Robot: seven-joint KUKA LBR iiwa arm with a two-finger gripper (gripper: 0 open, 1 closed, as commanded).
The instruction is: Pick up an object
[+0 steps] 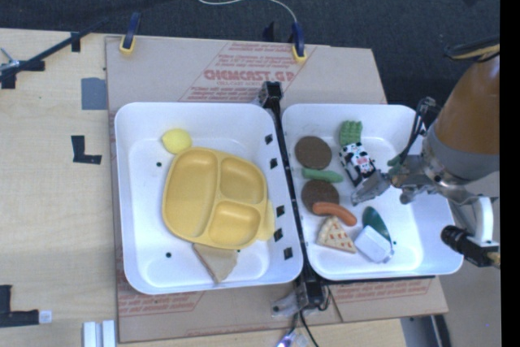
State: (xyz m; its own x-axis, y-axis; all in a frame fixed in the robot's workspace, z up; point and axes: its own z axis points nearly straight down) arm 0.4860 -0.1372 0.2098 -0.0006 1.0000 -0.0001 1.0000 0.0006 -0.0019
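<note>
The right bin [382,111] holds several small toys. A black-and-white cow figure [355,161] lies near its middle, with a green ridged block [350,132] behind it. Two brown discs [313,152] [319,193] sit on the left side with a green pod [322,174] between them. An orange sausage [335,213], a pizza slice [335,236], a dark green piece [375,219] and a white block [373,244] lie towards the front. My gripper [370,190] reaches in from the right, low over the bin, just in front of the cow and right of the lower disc. Nothing shows in its grasp.
The left bin [130,175] holds a yellow divided tray [215,197], a yellow lemon-like piece [176,141] behind it and a tan slice [215,262] poking out at the front. A black divider [280,175] runs between the bins. The arm's grey and orange body [471,126] overhangs the right bin's edge.
</note>
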